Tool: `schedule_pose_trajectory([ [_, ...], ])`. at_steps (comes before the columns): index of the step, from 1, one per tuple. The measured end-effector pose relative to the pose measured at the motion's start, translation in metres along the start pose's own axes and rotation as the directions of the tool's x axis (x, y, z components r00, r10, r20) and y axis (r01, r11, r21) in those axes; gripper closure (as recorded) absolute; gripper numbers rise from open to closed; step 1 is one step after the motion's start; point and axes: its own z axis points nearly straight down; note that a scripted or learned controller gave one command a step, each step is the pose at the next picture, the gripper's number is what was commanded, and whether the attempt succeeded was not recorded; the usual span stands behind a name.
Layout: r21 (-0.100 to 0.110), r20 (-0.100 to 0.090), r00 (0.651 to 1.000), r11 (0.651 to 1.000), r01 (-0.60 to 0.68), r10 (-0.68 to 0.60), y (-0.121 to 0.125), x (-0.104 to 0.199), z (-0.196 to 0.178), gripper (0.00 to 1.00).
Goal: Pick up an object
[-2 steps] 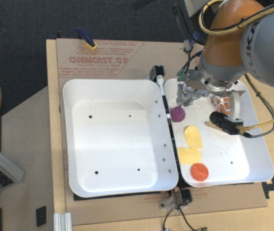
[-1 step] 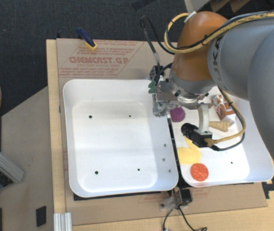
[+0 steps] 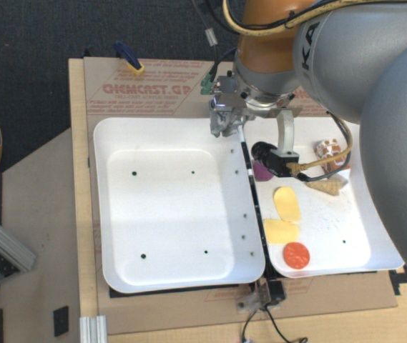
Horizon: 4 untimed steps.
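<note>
Objects for picking lie in the right bin (image 3: pixel 353 252) at the frame's lower right: a pale yellow piece (image 3: pixel 286 203), a yellow block (image 3: pixel 281 231), a red disc (image 3: pixel 296 255), a purple item (image 3: pixel 262 169). None appears lifted. The gripper (image 3: pixel 255 123) hangs at upper centre above the bins' shared edge; how it is set cannot be told. The left bin (image 3: pixel 117 191) sits beside it. The pick seems not yet done.
</note>
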Motion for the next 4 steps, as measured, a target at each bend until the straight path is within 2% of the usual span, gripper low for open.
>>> schedule_pose_trajectory([
  [1,0.015,0.0,1.0,1.0,0.002,-0.002,-0.026,0.059,0.032,1.0],
  [2,0.016,0.0,1.0,1.0,0.002,-0.002,-0.043,0.121,0.058,1.0],
  [3,0.018,0.004,1.0,1.0,-0.005,0.005,-0.053,0.117,0.115,1.0],
  [4,0.016,0.003,1.0,1.0,-0.006,0.006,-0.092,0.097,0.111,1.0],
])
